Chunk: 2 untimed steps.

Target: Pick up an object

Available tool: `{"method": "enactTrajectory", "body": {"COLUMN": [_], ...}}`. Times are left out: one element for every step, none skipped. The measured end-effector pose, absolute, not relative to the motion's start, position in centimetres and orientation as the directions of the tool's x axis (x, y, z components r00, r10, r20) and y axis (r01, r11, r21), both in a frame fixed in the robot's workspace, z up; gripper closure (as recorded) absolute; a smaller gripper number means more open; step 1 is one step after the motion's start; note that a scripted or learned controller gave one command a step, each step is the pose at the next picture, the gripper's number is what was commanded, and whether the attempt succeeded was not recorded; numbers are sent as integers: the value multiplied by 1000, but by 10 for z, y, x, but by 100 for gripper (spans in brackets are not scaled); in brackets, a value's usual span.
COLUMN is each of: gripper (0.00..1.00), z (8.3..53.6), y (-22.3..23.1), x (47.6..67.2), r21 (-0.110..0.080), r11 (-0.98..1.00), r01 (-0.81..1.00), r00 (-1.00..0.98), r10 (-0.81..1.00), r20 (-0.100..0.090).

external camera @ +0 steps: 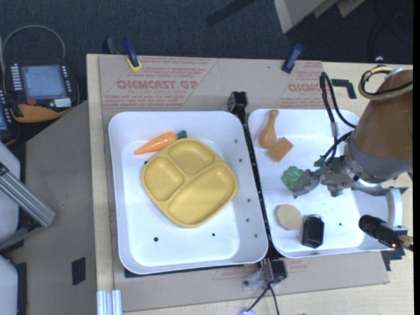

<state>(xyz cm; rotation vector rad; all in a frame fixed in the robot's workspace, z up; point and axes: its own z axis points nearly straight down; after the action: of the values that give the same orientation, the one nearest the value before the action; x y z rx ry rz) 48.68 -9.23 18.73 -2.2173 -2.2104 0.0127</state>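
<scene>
Your arm reached in from the right over the right bin (341, 245). The gripper (307, 184) sat low, just beside a green broccoli-like piece (292, 176); I could not tell how it was set, nor whether anything was in it. The same bin held a tan drumstick (268, 129), an orange-brown block (281, 149), a beige round piece (287, 216) and a black block (312, 231). The left bin (131, 195) held a yellow divided plate (189, 182) with a toy carrot (156, 142) touching its upper edge.
</scene>
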Motion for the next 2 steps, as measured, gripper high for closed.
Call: {"method": "enactTrajectory", "body": {"gripper": [0, 0], "z": [193, 141], "y": [-92, -100], "x": [490, 482], "r21": [0, -8], "r11": [0, -2], "r01": [1000, 1000], "r00": [0, 2], "r10": [1000, 1000], "r20": [0, 2]}}
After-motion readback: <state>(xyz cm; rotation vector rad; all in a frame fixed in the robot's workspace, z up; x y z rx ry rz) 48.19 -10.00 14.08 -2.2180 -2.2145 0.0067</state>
